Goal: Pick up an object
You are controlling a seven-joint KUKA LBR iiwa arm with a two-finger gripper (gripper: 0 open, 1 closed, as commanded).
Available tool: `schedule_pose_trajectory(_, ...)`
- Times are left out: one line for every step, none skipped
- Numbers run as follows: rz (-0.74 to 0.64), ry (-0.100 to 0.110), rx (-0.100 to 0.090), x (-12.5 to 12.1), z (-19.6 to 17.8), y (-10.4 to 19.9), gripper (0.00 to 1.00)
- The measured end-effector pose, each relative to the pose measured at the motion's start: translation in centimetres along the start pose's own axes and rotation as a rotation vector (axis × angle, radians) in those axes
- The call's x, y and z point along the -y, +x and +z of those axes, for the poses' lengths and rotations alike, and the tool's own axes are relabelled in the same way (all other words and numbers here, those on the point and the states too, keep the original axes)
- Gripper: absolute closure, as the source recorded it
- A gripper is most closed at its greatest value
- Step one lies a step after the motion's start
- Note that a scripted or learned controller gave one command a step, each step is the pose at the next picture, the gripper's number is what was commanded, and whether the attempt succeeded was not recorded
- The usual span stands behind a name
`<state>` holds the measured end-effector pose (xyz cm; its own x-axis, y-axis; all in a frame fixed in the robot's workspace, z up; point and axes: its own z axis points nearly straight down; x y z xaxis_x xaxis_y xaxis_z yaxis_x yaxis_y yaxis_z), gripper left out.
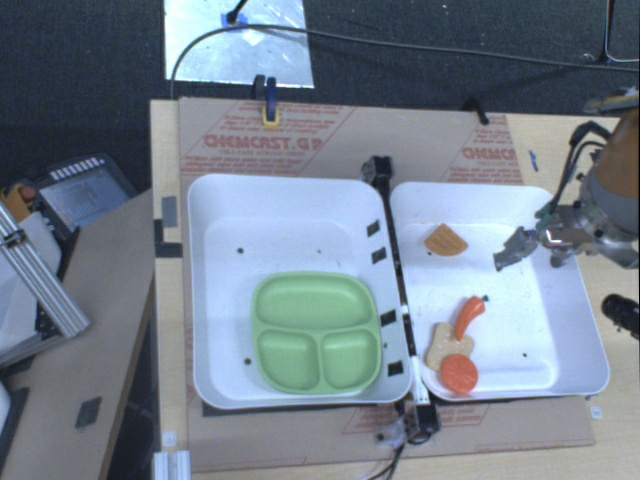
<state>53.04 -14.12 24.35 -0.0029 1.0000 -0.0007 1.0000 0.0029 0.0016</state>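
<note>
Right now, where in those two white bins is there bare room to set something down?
Left bin: the far half, behind the green tray. Right bin: near-right floor, right of the carrot. Crowded: its near-left corner, with carrot, tomato and cracker.

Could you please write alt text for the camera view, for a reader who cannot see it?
A grey arm's gripper hangs over the right bin, which holds a tan wedge, an orange carrot, a beige piece and a red disc. The left bin holds a green divided plate.

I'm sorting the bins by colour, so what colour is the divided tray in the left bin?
Light green. The divided tray shows best in the camera view.
</note>
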Motion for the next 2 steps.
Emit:
schedule_pose_trajectory(0.002, 0.005, -0.001, 0.1, 6.1, -0.5, 0.0)
schedule_pose_trajectory(0.002, 0.006, -0.002, 0.7, 12.3, -0.5, 0.0)
